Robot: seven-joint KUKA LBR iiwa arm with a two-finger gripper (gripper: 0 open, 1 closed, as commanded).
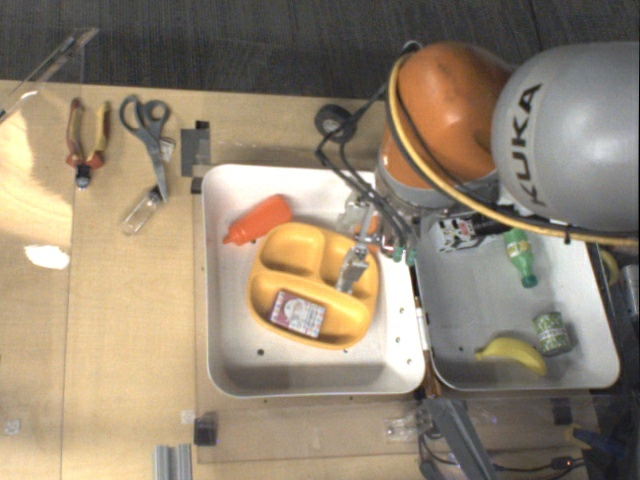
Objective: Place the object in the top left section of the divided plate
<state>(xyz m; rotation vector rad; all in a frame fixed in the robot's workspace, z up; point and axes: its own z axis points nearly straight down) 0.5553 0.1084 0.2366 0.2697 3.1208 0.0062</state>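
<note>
1. Two-finger gripper (352, 268) hangs over the right section of the yellow divided plastic plate (313, 281); finger state: cannot tell.
2. Small red-labelled packet (298, 313) lies in the plate's near section.
3. Judged step: positioning. Next: reach the far-left section precisely.

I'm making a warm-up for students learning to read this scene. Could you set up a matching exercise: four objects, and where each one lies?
Objects:
1. carrot
2. banana
3. scissors
4. red packet

Places:
A. right bin, near its front edge
B. on the bench, left of both bins
C. in the yellow divided plate's large front section
D. left bin, beside the plate's upper left rim

Pairs: 1-D, 2-A, 3-B, 4-C
</note>
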